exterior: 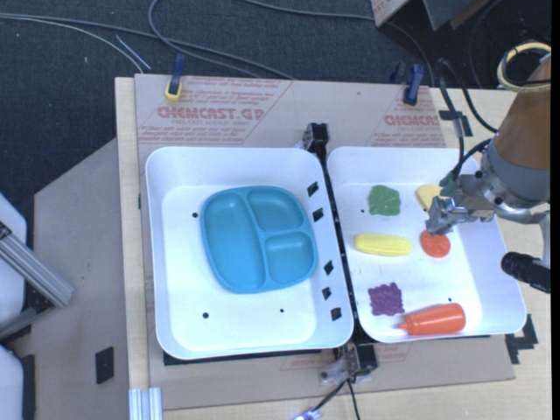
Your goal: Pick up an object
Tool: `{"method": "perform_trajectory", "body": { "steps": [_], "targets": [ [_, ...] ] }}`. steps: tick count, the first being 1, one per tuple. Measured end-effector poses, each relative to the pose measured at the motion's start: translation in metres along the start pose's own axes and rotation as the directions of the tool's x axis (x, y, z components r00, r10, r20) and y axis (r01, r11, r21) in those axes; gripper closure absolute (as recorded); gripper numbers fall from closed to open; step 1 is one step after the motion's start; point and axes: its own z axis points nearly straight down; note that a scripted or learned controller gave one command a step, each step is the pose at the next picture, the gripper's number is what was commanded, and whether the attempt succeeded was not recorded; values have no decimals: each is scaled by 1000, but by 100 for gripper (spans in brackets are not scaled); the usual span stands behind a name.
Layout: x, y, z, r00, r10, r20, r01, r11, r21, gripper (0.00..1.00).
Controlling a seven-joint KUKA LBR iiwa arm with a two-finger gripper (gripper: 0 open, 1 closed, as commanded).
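Note:
My gripper [437, 220] hangs low in the right bin [490, 322], directly above a small round red-orange tomato [437, 246]. Whether its fingers hold anything is hidden from this angle. A yellow corn cob [382, 245] lies to the tomato's left. A green broccoli piece [383, 200] sits at the bin's back. A yellow item [426, 196] peeks out just behind the gripper. Purple grapes [385, 298] and an orange carrot [434, 319] rest near the bin's front.
The left bin [175, 313] holds a blue divided plate [259, 237]. A black divider with clips [328, 234] runs between the bins. A black part of the arm [528, 269] juts over the right bin's right edge. Cables lie beyond the bench at the back.

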Motion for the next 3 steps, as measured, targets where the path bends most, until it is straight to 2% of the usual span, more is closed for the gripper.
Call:
{"method": "perform_trajectory", "body": {
  "steps": [1, 2, 3],
  "targets": [
    [60, -2, 3, 1000, -1, -1, 1, 1000, 1, 100],
    [107, 1, 11, 1000, 0, 0, 0, 1000, 2, 100],
    [161, 1, 5, 1000, -2, 0, 2, 1000, -2, 100]
  ]
}}
